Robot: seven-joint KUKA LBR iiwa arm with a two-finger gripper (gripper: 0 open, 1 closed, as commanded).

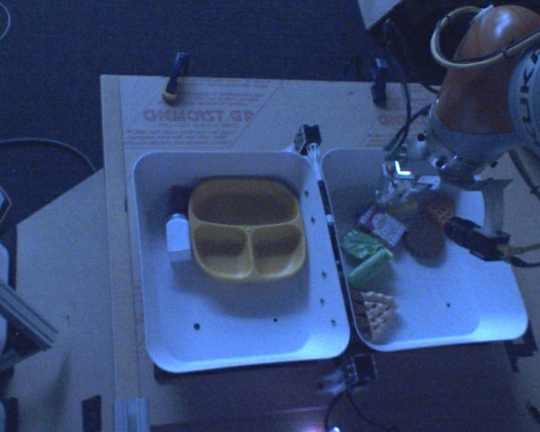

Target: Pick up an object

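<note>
My gripper [400,190] hangs low over the back of the right bin [468,318], under the orange-banded wrist. Just below it lie a small pink-and-white packet [383,224], a round brown disc [425,238] and an orange-brown piece [438,208]. A green leafy piece [364,244] and a green stick [369,266] lie near the bin's left wall. A tan waffle-like wedge [376,311] rests at the front left corner. In the dim view I see nothing between the fingers.
The left bin [243,336] holds a yellow divided plate [247,228] and a small white bottle [178,237] beside its left edge. A black cable plug [472,235] sticks out over the right bin from the arm. Clamps sit on the bench's back edge.
</note>
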